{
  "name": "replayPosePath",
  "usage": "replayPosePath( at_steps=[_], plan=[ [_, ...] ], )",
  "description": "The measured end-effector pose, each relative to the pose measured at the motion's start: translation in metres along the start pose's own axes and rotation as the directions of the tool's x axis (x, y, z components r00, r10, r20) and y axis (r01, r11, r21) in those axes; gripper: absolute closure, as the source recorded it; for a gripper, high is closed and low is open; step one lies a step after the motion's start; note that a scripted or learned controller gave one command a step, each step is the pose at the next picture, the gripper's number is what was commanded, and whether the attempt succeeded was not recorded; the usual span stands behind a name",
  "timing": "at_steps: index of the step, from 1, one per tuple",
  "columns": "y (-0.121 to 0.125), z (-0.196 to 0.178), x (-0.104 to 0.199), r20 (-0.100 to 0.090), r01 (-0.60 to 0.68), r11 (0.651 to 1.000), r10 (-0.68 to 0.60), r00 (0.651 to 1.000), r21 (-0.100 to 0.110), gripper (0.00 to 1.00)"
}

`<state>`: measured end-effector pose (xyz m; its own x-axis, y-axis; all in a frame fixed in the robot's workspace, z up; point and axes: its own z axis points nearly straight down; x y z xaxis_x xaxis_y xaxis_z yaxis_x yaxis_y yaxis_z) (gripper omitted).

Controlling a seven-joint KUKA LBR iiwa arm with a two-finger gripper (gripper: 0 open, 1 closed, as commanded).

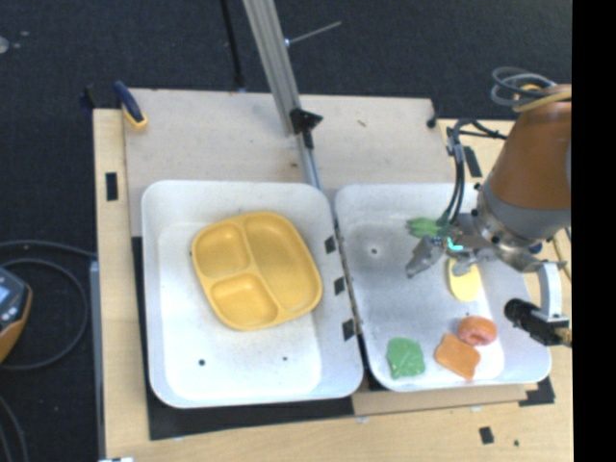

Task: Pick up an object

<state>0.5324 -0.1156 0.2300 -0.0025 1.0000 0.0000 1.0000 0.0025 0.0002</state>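
My gripper (422, 256) hangs over the middle of the right bin (385, 287), reaching in from the right under the orange-banded wrist. A small green object (421, 226) lies just beyond its tip; whether they touch I cannot tell. A pale yellow piece (465, 284) sits right of the gripper, partly under the arm. Along the bin's near edge lie a green block (405, 357), an orange block (457, 356) and a reddish round piece (476, 331).
The left bin (173, 354) holds a yellow divided plate (256, 269). A metal pole (274, 56) slants up from the bench behind the bins. A black divider strip (344, 287) runs between the two bins.
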Motion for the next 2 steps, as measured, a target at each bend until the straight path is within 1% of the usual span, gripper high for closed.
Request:
replayPosePath(
  at_steps=[1,2],
  plan=[
    [0.000,0.000,0.000,0.000,0.000,1.000,0.000,1.000,-0.001,0.00],
    [0.006,0.053,0.008,0.000,-0.001,1.000,0.001,1.000,0.003,0.00]
  ],
)
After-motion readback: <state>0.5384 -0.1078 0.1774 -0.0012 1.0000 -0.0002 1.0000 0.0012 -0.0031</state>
